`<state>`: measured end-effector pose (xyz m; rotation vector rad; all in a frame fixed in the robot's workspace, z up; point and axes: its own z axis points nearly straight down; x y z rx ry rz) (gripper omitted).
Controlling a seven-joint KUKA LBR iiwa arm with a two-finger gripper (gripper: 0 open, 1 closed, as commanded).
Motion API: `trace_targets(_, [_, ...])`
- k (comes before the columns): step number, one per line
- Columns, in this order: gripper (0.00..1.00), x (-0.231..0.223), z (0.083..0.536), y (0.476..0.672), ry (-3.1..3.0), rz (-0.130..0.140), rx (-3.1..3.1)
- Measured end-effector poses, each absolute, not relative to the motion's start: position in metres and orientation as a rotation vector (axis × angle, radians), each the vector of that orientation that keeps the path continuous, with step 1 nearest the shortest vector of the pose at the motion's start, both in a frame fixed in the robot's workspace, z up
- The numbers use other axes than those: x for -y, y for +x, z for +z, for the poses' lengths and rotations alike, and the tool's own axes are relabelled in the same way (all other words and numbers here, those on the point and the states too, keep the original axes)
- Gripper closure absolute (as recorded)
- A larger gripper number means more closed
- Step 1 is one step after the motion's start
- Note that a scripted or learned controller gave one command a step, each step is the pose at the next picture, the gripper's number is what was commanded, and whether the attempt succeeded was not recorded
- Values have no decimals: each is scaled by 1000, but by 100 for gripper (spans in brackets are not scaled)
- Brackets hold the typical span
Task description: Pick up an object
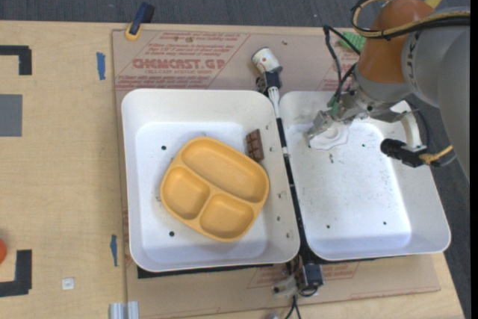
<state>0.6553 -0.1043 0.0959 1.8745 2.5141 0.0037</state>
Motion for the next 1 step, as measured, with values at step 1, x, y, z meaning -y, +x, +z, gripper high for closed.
trace_targets(1, [100, 24, 185, 557, 1759, 2, -2603])
